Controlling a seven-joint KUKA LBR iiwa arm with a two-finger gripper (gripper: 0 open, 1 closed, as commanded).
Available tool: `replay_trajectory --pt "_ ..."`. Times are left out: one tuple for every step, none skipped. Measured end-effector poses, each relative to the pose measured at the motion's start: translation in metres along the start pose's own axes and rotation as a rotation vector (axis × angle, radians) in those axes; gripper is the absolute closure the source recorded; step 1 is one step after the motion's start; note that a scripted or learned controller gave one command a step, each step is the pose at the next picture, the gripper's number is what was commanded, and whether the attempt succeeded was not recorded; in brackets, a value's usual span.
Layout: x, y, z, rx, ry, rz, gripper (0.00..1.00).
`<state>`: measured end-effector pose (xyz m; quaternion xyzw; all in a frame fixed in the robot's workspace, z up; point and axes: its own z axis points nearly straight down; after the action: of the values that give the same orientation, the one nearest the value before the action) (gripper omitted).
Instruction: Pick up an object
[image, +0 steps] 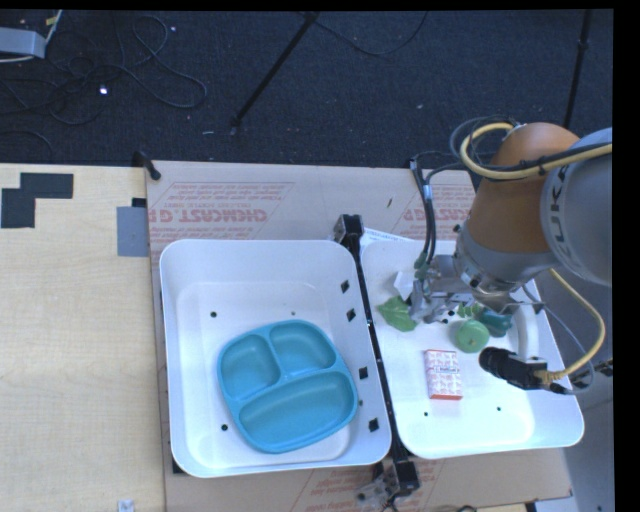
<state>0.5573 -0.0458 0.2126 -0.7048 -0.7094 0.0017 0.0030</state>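
My gripper (430, 302) hangs low over the upper left part of the right bin (500, 435), under the grey and orange wrist. Just left of it and below lies a green soft object (397, 316), touching or nearly touching the gripper's tip. To the gripper's right sits a round green piece (469, 336), with a teal object (497, 323) beside it. A small red and white packet (443, 374) lies flat in the middle of the right bin, in front of the gripper.
The left bin (190, 300) holds a blue divided plate (287, 384). A black divider (365, 330) runs between the two bins. Cardboard lies under both bins, and a wooden benchtop extends to the left.
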Motion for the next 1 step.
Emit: replay_trajectory --pt "0.0402 0.0173 0.0011 0.001 -0.001 0.002 1.00"
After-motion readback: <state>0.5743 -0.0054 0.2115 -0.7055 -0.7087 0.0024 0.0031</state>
